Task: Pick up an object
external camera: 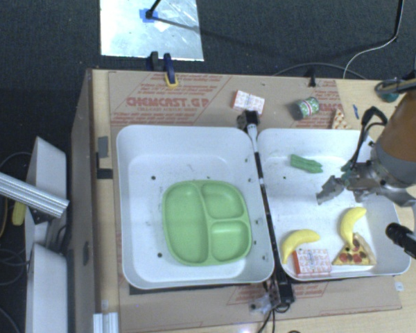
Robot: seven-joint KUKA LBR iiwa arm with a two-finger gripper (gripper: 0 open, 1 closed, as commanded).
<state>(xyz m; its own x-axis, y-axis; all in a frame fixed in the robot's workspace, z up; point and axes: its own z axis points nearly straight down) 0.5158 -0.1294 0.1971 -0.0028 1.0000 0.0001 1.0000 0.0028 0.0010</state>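
The arm reaches in from the right, its orange band above the wrist at the right edge, and the gripper (335, 188) hangs over the right bin (284, 148). Its fingers (326, 191) point left and slightly down, spread apart with nothing between them; the pair looks moderately wide, though the tips are small and somewhat blurred against the white floor of the bin.

The right bin holds several things. A green pepper-like piece (306, 163) lies near the bin's upper middle, up and to the left of the fingers and apart from them. A yellow banana (351, 220) lies just below the gripper, near it but not touching as far as the view shows. A pizza slice (355, 252) sits directly beneath that banana, at the bin's lower right. A second banana (297, 241) curves along the lower left of the bin, with a small white-and-red card or packet (312, 259) touching its lower side.

The left bin (135, 151) carries a pale green divided plate (206, 222) (three compartments, all bare) lying flat near its centre.

On the cardboard-covered tabletop (187, 96) behind the bins rest a small white-and-red box (248, 102) and a green can (306, 107) lying on its side.
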